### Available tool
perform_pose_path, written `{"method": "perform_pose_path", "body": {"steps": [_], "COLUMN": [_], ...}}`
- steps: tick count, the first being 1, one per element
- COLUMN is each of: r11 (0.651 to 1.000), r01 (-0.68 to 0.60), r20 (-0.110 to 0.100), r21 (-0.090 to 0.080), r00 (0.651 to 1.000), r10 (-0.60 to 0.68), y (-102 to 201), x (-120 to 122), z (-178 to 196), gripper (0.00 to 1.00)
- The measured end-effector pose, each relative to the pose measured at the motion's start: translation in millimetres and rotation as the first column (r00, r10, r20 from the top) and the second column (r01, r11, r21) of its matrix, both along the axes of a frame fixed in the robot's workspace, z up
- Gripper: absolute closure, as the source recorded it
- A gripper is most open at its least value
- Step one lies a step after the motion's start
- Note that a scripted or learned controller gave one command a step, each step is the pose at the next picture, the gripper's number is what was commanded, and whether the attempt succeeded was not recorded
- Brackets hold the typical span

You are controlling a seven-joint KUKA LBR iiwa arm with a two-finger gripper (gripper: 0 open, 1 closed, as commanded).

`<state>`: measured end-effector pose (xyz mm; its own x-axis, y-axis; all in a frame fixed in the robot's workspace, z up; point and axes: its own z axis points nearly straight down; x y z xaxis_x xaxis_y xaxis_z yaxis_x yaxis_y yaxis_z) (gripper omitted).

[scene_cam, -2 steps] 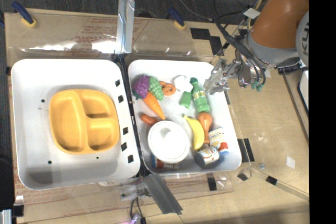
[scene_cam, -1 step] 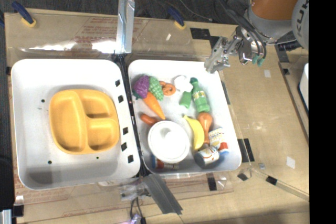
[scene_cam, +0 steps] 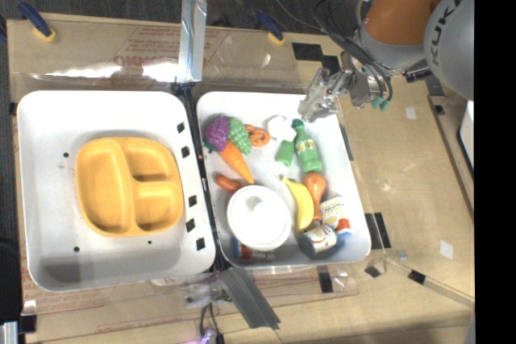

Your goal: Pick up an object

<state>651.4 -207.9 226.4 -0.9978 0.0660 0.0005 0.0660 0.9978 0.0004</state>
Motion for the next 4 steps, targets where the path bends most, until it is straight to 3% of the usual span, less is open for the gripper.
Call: {"method": "perform_pose_path", "body": {"steps": [1,2,3,4], "r11": [0.983,0.996,0.996,0.985], "r01": [0.182,0.093,0.092,0.172], "r20": [0.005,-0.003,0.001,0.005], "r21": [-0.002,0.0,0.0,-0.002], "r00": [0.983,0.996,0.996,0.985], "r10": [-0.182,-0.093,-0.092,-0.172], "y": [-3,30,30,-3], "x": [0,-121,-120,-119], "z": [29,-31,-29,-132], "gripper": [1.0,1.0,0.0,0.0]}}
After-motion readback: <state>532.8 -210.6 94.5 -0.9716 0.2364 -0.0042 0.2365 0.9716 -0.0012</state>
